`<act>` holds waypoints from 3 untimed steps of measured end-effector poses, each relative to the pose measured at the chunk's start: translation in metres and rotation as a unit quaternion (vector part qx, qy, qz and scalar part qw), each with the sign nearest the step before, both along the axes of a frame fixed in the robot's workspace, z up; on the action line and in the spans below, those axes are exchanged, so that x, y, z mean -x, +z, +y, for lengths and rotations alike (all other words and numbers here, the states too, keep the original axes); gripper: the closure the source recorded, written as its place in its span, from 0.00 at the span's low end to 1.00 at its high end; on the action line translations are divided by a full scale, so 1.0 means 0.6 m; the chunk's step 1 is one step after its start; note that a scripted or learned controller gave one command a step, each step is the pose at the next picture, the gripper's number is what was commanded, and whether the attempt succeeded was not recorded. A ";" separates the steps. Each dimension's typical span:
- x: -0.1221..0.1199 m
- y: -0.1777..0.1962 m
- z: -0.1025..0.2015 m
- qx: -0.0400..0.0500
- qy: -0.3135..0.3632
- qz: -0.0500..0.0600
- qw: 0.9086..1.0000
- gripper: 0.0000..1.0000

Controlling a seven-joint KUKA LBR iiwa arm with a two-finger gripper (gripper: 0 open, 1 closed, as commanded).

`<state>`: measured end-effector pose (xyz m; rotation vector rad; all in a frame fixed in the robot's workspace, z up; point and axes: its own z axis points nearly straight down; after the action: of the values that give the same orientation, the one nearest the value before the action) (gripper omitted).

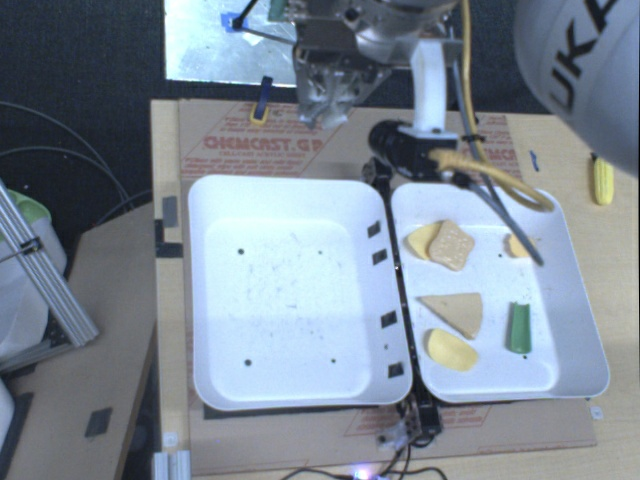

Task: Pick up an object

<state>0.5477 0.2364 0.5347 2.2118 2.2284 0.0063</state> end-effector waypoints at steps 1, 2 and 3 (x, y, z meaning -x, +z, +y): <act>0.017 -0.112 -0.067 0.002 -0.005 0.005 1.000 1.00; 0.106 -0.194 -0.053 0.001 -0.001 0.005 1.000 1.00; 0.100 -0.173 -0.143 0.000 -0.006 0.000 1.000 1.00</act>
<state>0.4875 0.1507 0.4311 2.2235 2.2153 0.0060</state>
